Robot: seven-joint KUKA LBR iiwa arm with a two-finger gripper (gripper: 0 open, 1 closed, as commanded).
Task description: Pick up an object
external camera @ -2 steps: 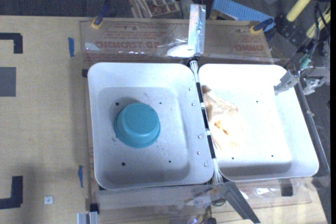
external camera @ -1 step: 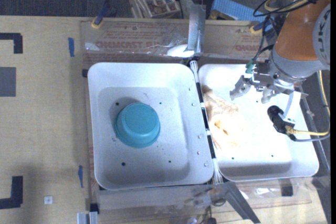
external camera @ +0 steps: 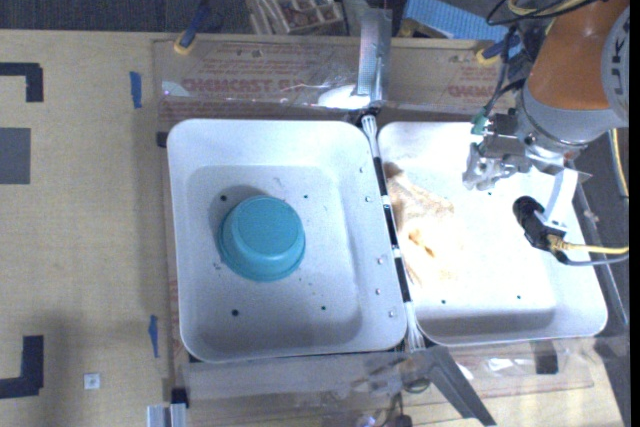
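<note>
blue bowl in left bin, claw — over right bin

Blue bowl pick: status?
Gripper over right bin, nothing seen in it. Blue bowl upside down in left bin, untouched. Nothing on or against the bowl.

The arm is cut off by the right and top edges. Glare washes out the right bin, blurring pale, orange-tinged things near its left wall. The gripper shows too blurred to read.
</note>
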